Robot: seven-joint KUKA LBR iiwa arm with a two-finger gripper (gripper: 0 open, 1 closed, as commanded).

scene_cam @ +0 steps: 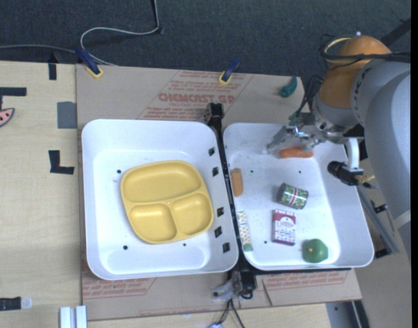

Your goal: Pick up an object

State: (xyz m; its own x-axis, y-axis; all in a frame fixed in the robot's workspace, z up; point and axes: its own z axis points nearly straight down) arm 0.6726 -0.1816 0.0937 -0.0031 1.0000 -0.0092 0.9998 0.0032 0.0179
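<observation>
The grey arm with its orange band [345, 67] is reaching in from three o'clock, its two-finger gripper [291, 139] hovering at about twelve o'clock over the right shallow white bin [362, 241]. Whether that gripper is open or closed, I cannot tell. A small orange carrot-shaped toy [295, 154] is lying just beneath it. Toward the bin's centre a green cylindrical can [291, 196] is resting on its side, a red-and-white carton [284, 227] is lying at six o'clock, a round green fruit [315, 250] at five o'clock, and a tan oblong piece [236, 182] at nine o'clock. The left white bin [99, 183] is bearing a yellow three-compartment plastic tray [167, 201].
</observation>
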